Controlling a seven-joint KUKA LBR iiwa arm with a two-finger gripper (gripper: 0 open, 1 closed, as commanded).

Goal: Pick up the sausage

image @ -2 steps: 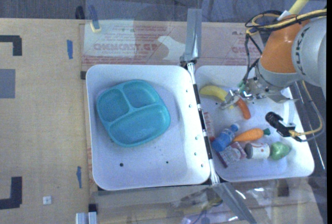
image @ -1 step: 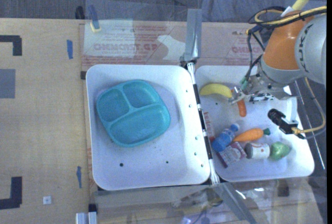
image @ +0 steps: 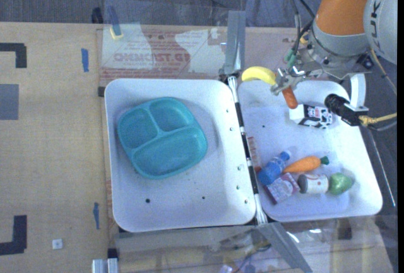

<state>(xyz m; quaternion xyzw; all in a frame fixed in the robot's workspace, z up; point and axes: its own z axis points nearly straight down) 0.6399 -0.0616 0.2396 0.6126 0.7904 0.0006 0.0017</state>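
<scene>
Nearest the camera, toys huddled in the right bin's (image: 372,202) front corner: a blue bottle (image: 273,169), a carrot (image: 303,164), a pear (image: 340,184) and a small can (image: 314,184), labels too small to read. The left bin (image: 120,202) held a teal plate (image: 162,136). Farther back, the gripper (image: 288,90) hung with the sausage (image: 290,98) pinched between its fingers, apparently lifted clear. A banana (image: 259,74) lay behind. Beyond, faded red lettering was unreadable; "KUKA" marked the arm (image: 353,6).
</scene>
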